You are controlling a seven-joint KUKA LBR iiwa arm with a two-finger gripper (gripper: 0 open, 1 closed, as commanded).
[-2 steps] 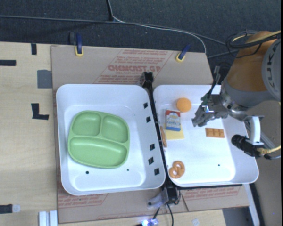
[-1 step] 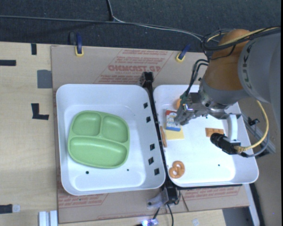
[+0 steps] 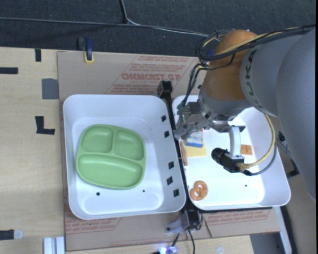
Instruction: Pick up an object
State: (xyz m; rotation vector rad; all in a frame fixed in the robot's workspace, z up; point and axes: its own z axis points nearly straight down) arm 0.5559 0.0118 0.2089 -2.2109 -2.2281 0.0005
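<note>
camera view: grey arm [image 3: 286, 89] looming closest, hand [image 3: 193, 128] low in right bin [image 3: 270, 194], grip state impossible to tell. beneath it, yellow block [image 3: 195, 151] with blue-white piece [image 3: 194, 140] touching; probably light, stiff, best pinched across flat sides. pretzel-like ring [image 3: 199, 190] nearer, well apart.

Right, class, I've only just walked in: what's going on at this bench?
A grey robot arm reaches into the right bin, its hand low over a yellow block near the bin's left wall. A pretzel lies nearer the front. The left bin holds a green divided plate. Nothing looks lifted yet.
</note>
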